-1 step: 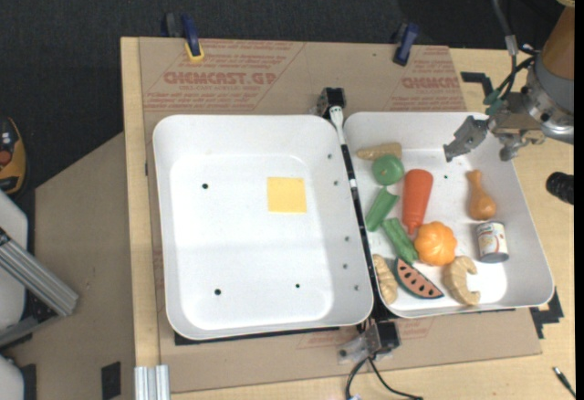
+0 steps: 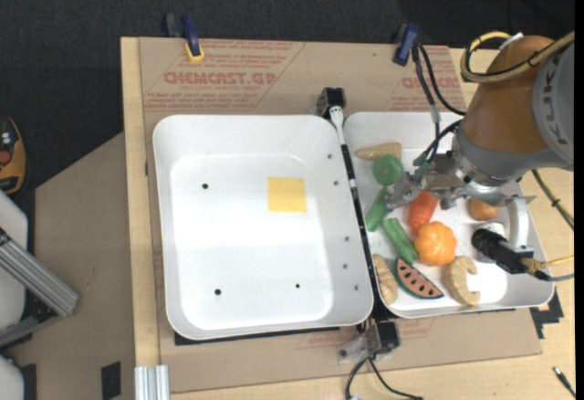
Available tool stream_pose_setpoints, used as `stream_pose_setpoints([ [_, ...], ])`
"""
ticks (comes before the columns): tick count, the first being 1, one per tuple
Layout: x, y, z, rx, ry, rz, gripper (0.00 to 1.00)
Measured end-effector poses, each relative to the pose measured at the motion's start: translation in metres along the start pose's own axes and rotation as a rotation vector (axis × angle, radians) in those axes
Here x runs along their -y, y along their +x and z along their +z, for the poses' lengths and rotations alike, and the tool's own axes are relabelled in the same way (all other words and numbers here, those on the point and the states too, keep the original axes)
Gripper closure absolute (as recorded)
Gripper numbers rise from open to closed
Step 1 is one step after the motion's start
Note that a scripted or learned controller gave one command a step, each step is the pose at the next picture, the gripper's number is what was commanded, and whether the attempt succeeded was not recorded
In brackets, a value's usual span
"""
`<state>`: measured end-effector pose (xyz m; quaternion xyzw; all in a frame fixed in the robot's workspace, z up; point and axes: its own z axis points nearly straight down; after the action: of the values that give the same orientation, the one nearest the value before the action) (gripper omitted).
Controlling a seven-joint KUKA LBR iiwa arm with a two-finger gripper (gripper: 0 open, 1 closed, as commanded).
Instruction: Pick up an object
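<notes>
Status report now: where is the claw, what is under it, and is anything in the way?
Claw low over right bin, above red toy. Nothing seen between fingers. Orange toy and green pieces crowd close. Yellow square alone in left bin.

The table point(image 2: 274, 69), a tan board with red lettering, bears two shallow white bins touching side by side: one bin point(image 2: 173, 206) well left of the claw point(image 2: 422, 191), the other bin point(image 2: 520, 293) beneath it.
</notes>
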<state>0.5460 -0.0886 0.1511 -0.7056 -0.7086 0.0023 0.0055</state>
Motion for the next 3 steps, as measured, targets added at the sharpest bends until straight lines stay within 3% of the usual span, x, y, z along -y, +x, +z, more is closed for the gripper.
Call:
stream_pose_setpoints([
  [1,0.023,-0.061,0.071,0.004,-0.003,0.011,0.00],
  [2,-0.054,-0.065,0.065,0.007,-0.018,0.001,0.00],
  [3,-0.009,-0.037,0.066,0.001,-0.006,0.004,0.00],
])
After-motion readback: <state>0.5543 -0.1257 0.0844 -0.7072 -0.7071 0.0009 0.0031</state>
